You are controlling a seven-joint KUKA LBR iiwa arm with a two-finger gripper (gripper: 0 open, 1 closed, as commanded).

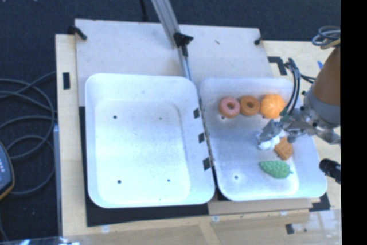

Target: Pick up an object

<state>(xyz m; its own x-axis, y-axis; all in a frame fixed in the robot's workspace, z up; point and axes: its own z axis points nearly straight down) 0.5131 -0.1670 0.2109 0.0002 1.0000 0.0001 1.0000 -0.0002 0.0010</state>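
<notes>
The right bin [241,140] holds a pink donut [229,107], a brown donut [249,105] and an orange ball [273,105] in a row near its far wall. Lower down lie a small orange piece [283,150] and a green leafy piece [275,168]. My gripper [273,136] hangs low over the bin's right half, between the orange ball and the orange piece. Its grey fingers [267,135] point left and down, with a white bit at their tips. The orange piece lies just right of the tips, close to touching.
The left bin [143,140] sits beside the right one, with black clips [202,137] along the shared edge. A metal pole [160,0] slants over the far side. Cables [23,123] lie at the left of the bench.
</notes>
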